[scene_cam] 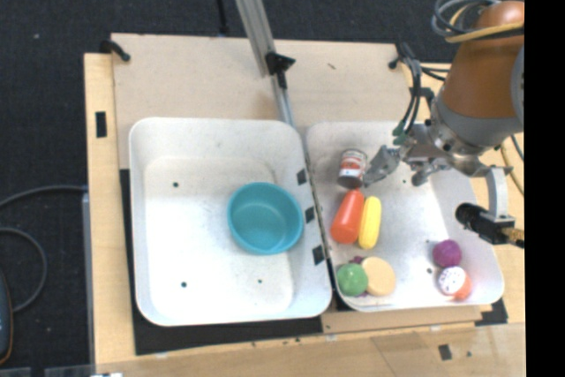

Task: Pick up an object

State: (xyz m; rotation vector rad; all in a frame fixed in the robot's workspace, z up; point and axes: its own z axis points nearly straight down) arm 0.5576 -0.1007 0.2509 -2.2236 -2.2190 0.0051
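Left bin [159,146]: white, shallow; I log one blue bowl [265,218] sitting upright toward its right side, well apart from the arm.
Right bin [477,252]: white, shallow; it carries all the small pieces.
Can [352,168]: small, red and white, near the bin's upper left, just beside the pincer's nearer tip.
Orange piece [347,217]: lies lengthwise, touching the yellow piece [370,222] at its right.
Green ball [352,279]: at the bin's lower edge, touching a tan disc [380,275].
Purple ball [447,253]: lower right, just above a red-and-white ball [453,281].
Gripper [399,165]: hangs over the upper part of the right bin; I read the fingers as spread, with nothing between them.
Step in hand: approach, as I judge it; no piece is held yet.
Likely target: the can, being nearest, though I cannot be sure.
Next move: I would shift the spread fingers left to straddle the can, lower, then close.
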